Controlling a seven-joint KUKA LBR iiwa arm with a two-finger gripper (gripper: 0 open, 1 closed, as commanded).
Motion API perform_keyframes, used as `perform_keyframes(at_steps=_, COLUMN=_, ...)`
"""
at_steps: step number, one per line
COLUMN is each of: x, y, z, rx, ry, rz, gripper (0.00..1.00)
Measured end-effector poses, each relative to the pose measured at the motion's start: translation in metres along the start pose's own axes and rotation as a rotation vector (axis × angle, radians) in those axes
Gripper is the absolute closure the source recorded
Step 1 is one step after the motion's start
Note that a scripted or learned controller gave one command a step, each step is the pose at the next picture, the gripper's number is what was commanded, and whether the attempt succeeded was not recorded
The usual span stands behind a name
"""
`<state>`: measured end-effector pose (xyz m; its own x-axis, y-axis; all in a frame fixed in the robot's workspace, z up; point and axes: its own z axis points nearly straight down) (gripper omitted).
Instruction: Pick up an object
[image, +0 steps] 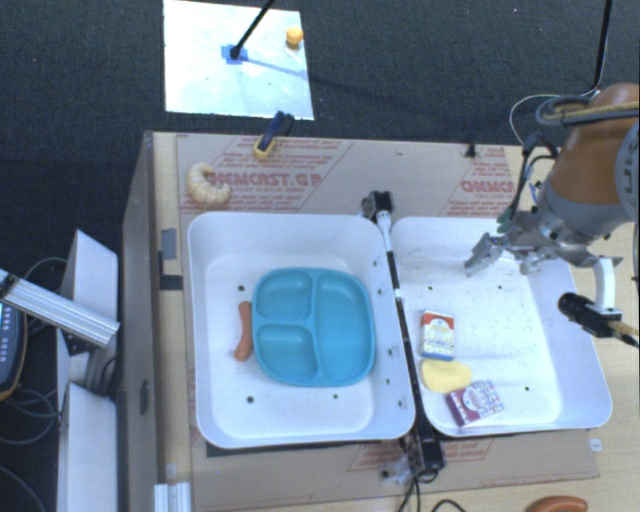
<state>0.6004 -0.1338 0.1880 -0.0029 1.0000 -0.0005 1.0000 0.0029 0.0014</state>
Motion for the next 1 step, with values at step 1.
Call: perform_keyframes(at_steps=1, x=0.0490, y=-0.0136, z=0.0839, rx=0.004, ry=0.002, rz=-0.001, gripper=0.00)
